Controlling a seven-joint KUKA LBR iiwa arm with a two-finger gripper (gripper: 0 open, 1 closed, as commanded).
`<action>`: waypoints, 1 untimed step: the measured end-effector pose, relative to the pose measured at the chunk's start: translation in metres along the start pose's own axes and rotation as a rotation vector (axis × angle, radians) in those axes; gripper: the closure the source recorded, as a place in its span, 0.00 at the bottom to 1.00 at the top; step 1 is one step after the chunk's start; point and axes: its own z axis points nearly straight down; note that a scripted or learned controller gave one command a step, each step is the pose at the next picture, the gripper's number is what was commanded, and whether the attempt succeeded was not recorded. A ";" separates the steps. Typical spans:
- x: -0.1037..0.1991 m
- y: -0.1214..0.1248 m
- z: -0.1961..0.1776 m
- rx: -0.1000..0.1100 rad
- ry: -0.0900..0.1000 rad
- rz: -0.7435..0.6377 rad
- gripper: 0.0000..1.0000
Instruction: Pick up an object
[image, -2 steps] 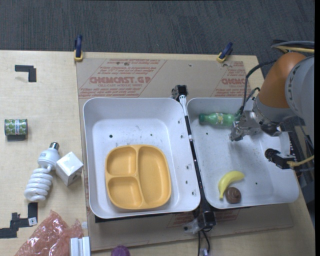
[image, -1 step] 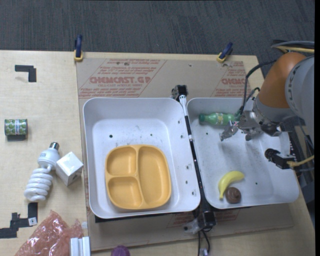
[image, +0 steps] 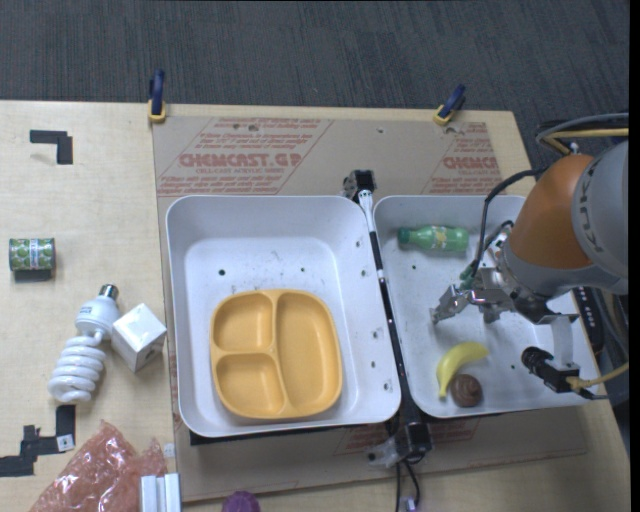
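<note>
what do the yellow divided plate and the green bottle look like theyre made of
The yellow divided plate looks like moulded plastic, matte: even colour, soft rounded ridges between its three compartments, no glare. The green bottle, lying in the right bin, is probably plastic too, glossier, with a pale highlight along its side; too small to be sure.

We note a dark grey carpeted floor (image: 300, 45) running behind the bench along the top of the view. The bench top (image: 75, 200) is pale wood. On it lies a brown printed board (image: 260, 150), red lettering across it, pinned at its far edge by two blue-and-yellow clamps (image: 156, 95). Left of the board we see black tape marks (image: 52, 145), one near the far edge and more near the front. Lighting is even and soft; we make out only faint shadows around the board.
</note>
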 end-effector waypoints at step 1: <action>0.033 -0.047 0.000 0.000 0.000 0.000 0.00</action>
